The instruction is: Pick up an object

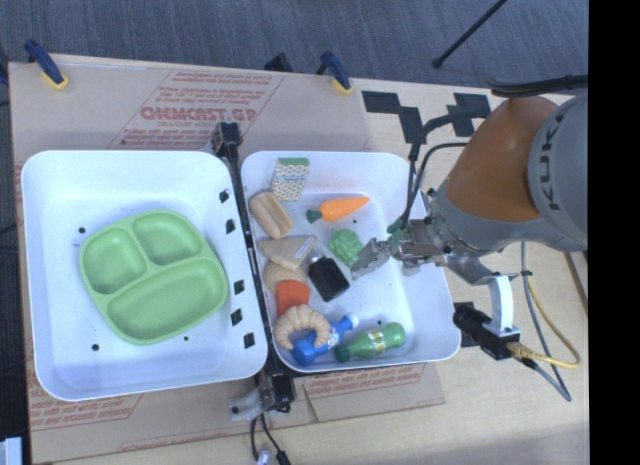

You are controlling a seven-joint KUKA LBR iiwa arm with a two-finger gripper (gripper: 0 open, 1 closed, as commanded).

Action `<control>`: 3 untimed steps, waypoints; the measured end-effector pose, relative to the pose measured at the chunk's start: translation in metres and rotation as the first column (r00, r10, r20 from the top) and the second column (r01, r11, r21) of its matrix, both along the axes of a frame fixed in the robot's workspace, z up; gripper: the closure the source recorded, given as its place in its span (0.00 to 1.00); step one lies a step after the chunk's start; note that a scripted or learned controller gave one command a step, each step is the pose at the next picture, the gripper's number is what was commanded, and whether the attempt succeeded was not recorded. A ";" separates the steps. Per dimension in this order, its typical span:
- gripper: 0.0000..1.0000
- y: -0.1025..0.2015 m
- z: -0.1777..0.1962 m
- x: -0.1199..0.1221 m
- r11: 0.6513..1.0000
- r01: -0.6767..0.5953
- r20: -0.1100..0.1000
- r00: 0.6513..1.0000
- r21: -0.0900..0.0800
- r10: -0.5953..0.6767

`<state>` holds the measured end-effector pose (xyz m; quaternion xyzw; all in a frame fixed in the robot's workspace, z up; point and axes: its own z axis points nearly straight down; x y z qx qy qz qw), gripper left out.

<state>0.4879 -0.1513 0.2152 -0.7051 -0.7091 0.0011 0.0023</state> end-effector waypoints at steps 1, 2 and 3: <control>0.00 0.028 -0.123 0.070 1.000 -0.002 0.000 1.000 -0.001 0.002; 0.00 0.005 -0.127 0.140 1.000 0.006 -0.022 1.000 -0.001 -0.006; 0.00 -0.001 -0.129 0.155 1.000 0.014 -0.056 0.998 0.001 -0.014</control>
